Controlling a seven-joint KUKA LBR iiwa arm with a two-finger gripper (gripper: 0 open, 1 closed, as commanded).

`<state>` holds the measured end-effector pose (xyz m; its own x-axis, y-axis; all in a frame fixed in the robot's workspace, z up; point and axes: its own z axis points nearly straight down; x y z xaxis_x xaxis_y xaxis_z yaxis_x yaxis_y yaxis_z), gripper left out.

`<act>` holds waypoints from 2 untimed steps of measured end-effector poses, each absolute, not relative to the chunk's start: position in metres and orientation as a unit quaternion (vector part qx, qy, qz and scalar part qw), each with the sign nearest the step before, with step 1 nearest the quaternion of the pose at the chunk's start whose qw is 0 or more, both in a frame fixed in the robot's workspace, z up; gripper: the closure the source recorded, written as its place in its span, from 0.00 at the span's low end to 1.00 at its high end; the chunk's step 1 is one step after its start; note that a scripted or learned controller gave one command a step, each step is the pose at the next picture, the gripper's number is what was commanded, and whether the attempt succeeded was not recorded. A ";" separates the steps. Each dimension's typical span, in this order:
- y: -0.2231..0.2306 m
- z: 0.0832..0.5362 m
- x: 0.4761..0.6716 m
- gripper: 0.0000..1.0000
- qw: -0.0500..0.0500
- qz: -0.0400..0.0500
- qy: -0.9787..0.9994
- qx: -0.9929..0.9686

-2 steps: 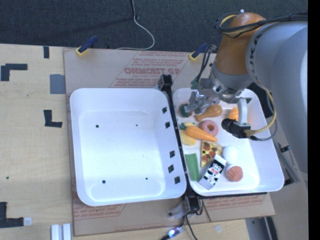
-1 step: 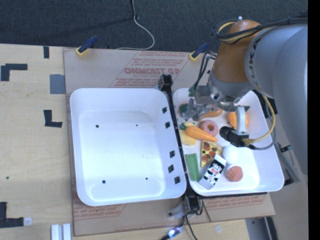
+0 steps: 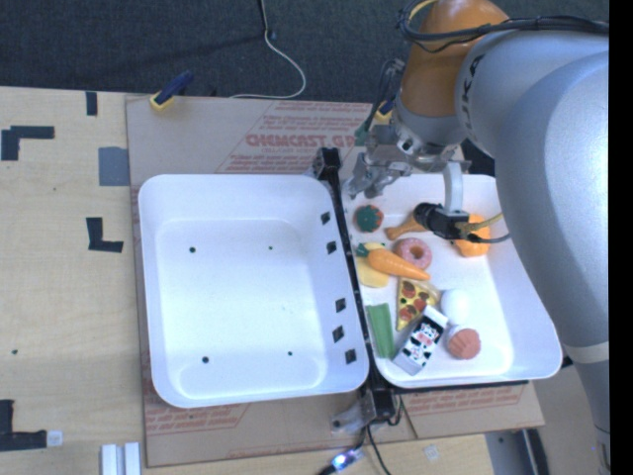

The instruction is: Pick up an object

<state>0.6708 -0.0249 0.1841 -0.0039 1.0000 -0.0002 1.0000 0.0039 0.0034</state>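
Note:
My gripper (image 3: 368,184) hangs over the far left corner of the right bin (image 3: 514,317), next to the divider between the bins. Just below it lies a small round green and red toy (image 3: 369,218), apart from the gripper. Further toward the front lie an orange carrot (image 3: 399,261), a pink donut (image 3: 415,254), a yellow piece (image 3: 372,274), a pizza slice (image 3: 410,301), a green strip (image 3: 380,330), a black and white box (image 3: 420,344), a white egg (image 3: 456,305) and a red ball (image 3: 462,342).
The left bin (image 3: 158,265) stands beside the right one, on a cardboard sheet (image 3: 287,137). An orange toy (image 3: 473,246) sits near the right bin's far right side. The grey arm (image 3: 534,117) covers the right part of the view.

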 end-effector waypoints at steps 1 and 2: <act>-0.009 0.184 0.587 1.00 -0.003 -0.003 0.707 0.707; 0.068 0.265 0.546 1.00 0.000 0.003 0.711 0.703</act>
<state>0.5461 0.0681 0.2651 -0.0112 0.9999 0.0045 0.9999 0.0112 0.0042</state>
